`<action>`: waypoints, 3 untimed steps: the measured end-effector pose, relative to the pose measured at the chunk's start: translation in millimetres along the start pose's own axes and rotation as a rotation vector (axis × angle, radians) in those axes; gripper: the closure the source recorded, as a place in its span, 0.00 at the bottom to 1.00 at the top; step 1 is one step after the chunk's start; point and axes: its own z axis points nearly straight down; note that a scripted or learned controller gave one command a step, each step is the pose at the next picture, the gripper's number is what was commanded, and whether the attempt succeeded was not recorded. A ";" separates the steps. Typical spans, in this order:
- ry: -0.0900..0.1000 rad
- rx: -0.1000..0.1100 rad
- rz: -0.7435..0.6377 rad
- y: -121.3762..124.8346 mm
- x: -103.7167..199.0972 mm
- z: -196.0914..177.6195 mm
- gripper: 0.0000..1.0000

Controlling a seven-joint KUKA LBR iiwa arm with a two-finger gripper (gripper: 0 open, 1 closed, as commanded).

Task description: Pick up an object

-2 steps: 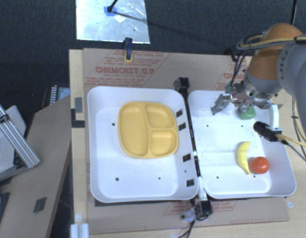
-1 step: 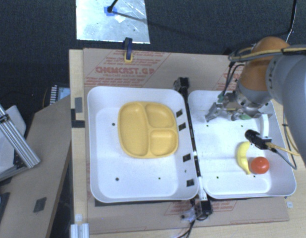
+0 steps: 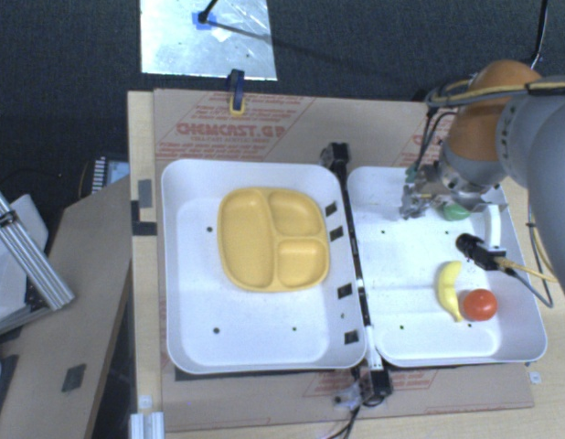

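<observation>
In the right bin (image 3: 401,337), a yellow banana (image 3: 448,289) lies near the right side with a red ball-like fruit (image 3: 480,305) touching its lower end. A small green object (image 3: 456,212) sits at the back of that bin, partly hidden under the wrist. My gripper (image 3: 413,202) hangs low over the back of the right bin, just left of the green object. Nothing can be seen held in it.
The left bin (image 3: 196,337) holds a yellow divided plate (image 3: 271,239) in its middle. A black divider (image 3: 348,245) runs between the two bins. The grey arm with its orange band (image 3: 488,108) comes in from the right, over the right bin's back corner.
</observation>
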 end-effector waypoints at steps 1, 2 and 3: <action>0.000 -0.001 0.000 2.2 -9.4 -49.8 1.00; 0.000 -0.002 -0.004 5.8 -7.1 -94.1 1.00; 0.000 -0.003 -0.005 7.6 -7.2 -148.7 1.00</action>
